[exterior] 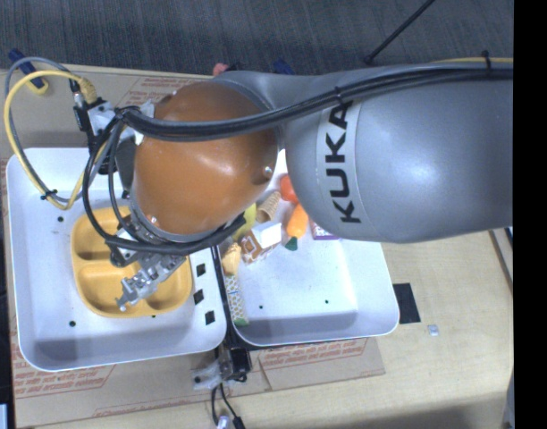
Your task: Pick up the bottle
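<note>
My gripper hangs low in the left bin, over the near right part of a yellow divided tray. The orange wrist band and the grey arm cover the back of both bins. Small items lie clustered at the back left of the right bin: an orange carrot-shaped piece, a tan cone, a white block and a brownish piece. Which of them, if any, is the bottle I cannot tell.
A purple-edged card peeks out under the arm in the right bin. Yellow and black cables loop over the left bin's back corner. The bins stand on cardboard on the bench.
</note>
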